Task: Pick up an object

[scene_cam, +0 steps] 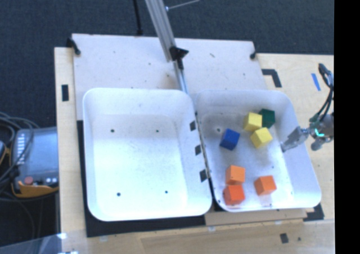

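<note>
The gripper sits at the right rim of the right bin, entering from the right edge of the view. Whether it is spread or pressed together cannot be told at this size; nothing is seen between its tips. Cabling and a small green light show just behind it.

Nearest to it lies a yellow cube, a short way to its left on the bin floor. A second yellow cube lies just above and left of that one, with a dark green cube touching or nearly touching its right side. A blue cube rests further left, apart from the yellow pair.

In the lower part of the same bin are three orange cubes: one to the right, standing alone, and two to the left, the upper just beside the lower.

The left bin adjoins the right bin. Both stand on the bench.
</note>
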`<action>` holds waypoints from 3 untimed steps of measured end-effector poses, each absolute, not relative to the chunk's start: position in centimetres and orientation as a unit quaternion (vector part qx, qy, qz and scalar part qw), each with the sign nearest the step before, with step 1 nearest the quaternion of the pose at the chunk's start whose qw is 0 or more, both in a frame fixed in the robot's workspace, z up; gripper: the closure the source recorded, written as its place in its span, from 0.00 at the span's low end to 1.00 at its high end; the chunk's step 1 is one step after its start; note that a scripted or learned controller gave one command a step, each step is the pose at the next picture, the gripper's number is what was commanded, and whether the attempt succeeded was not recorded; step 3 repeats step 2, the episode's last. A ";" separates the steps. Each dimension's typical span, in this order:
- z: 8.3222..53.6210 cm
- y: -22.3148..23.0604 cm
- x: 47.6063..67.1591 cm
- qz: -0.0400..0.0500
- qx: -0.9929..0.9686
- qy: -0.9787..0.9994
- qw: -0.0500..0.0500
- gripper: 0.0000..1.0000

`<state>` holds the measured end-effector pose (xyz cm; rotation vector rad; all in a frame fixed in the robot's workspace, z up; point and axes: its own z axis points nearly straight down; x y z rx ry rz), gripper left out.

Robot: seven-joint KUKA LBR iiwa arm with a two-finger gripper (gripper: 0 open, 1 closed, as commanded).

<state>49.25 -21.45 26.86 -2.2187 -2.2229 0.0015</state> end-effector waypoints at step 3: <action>22.7 -21.3 49.7 0.001 -0.708 -0.707 0.001 0.00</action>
